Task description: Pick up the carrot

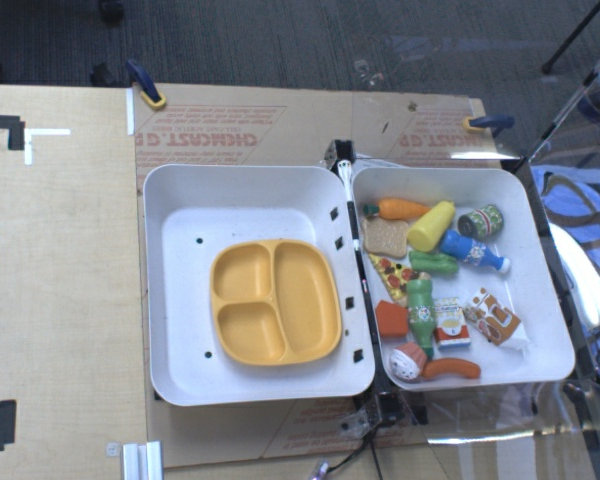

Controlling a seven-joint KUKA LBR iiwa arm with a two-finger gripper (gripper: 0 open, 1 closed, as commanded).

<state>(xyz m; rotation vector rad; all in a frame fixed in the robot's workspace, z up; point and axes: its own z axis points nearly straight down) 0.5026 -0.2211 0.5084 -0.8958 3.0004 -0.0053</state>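
Two white bins (255, 193) — smooth, glossy plastic; yellow divided plate (276, 301) matt plastic; carrot (404, 209) smooth, slightly shiny; brown cardboard (310, 128) beneath — matt, printed; bench (55, 268) pale wood-look.

Yellow divided plate (276, 301); toy foods beside.

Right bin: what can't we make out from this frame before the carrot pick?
- Carrot: its right end is covered by the yellow bottle, camera view.
- Bread slice: top edge tucked under the carrot.
- Pizza slice: partly under the bread slice and green bottle.
- Small cartons: labels too small to read.
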